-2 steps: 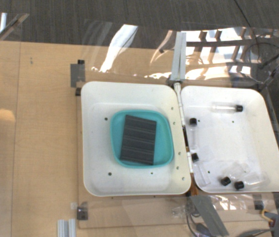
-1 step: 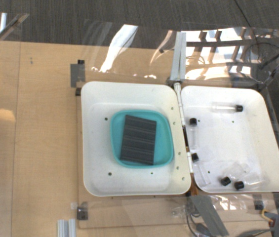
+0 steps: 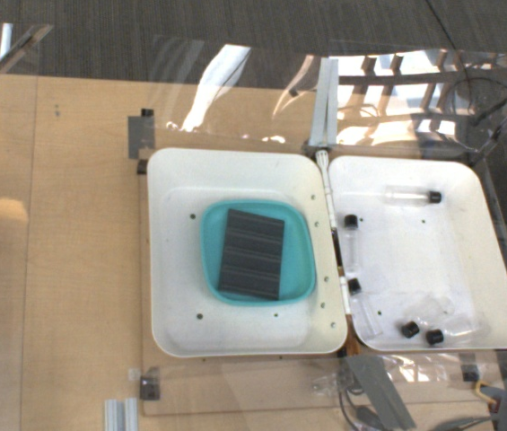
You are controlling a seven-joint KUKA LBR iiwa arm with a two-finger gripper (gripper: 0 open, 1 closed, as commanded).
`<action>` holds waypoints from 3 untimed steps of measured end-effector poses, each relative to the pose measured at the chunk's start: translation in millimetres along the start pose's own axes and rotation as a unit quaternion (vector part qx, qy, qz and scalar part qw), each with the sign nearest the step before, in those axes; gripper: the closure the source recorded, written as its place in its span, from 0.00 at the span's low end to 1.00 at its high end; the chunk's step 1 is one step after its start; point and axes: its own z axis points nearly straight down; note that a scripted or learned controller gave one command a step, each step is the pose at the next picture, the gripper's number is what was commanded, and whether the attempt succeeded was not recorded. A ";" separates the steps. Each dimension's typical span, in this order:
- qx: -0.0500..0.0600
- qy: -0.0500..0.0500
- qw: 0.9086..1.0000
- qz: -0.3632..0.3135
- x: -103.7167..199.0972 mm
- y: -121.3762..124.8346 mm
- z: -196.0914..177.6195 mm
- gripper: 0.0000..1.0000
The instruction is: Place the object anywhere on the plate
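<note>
Dark grey ribbed block (image 3: 252,254) lies flat on the teal plate (image 3: 214,259), roughly centred, in the middle of the left white bin (image 3: 172,321), so the placing looks done, nothing left as far as I can judge. Right white bin (image 3: 468,241) holds clear tubes with black caps (image 3: 433,197) near its back and front edges. Jaw state: cannot tell.

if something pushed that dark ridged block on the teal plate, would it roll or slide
The dark ridged block lies flat and rectangular, so it would probably slide, not roll. Its straight edges suggest stiffness. The teal plate has a raised rim that would likely stop it.
</note>
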 end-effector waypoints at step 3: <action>-0.001 0.000 0.991 0.136 -0.3 0.3 -0.1 0.00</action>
